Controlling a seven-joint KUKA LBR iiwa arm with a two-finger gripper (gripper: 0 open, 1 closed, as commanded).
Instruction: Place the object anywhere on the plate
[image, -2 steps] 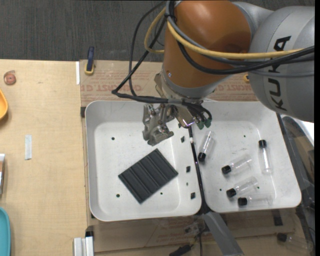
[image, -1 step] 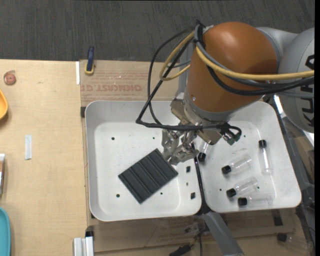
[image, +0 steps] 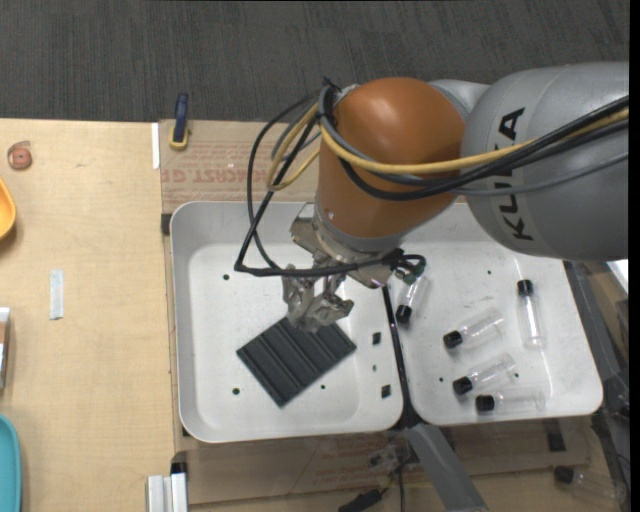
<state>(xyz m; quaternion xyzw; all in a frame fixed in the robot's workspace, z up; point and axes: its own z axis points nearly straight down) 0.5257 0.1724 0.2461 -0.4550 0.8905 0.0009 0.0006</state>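
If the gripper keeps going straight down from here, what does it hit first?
Most likely the dark ribbed plate in the left bin: the gripper points down over its upper edge, though the height between them is unclear.

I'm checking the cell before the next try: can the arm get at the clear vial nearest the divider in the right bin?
Probably yes. That vial lies uncovered just right of the divider, apart from the other vials, while the gripper hangs close by over the dark ribbed plate.

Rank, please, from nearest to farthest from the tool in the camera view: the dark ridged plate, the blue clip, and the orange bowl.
1. Dark ridged plate, left bin, just below the tool.
2. Blue clip, upper left beyond the bin.
3. Orange bowl, far left edge.
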